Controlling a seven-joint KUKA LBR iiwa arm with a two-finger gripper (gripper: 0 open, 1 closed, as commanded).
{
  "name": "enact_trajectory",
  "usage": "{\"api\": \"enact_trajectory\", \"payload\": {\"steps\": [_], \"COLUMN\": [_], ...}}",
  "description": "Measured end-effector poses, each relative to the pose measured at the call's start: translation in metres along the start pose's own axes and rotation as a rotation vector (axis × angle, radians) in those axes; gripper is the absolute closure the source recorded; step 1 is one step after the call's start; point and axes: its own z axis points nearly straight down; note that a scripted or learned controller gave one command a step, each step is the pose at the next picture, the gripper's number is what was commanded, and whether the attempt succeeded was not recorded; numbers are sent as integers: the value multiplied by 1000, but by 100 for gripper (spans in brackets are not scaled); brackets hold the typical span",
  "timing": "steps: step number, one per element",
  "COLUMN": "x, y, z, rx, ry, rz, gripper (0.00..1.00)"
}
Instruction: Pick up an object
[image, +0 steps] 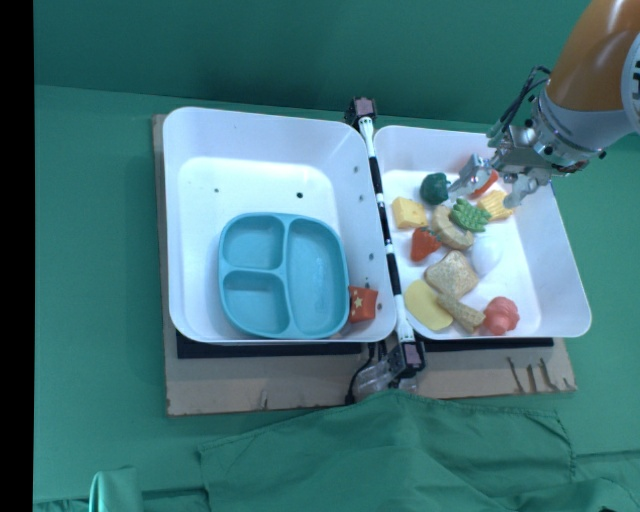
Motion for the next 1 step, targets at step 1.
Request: {"api": "enact_trajectory", "payload": {"steps": [1], "x": [-50], "y": [92], "z": [5], "rx": [-7], "ry": [-6], "rz": [1], "gripper": [0]}}
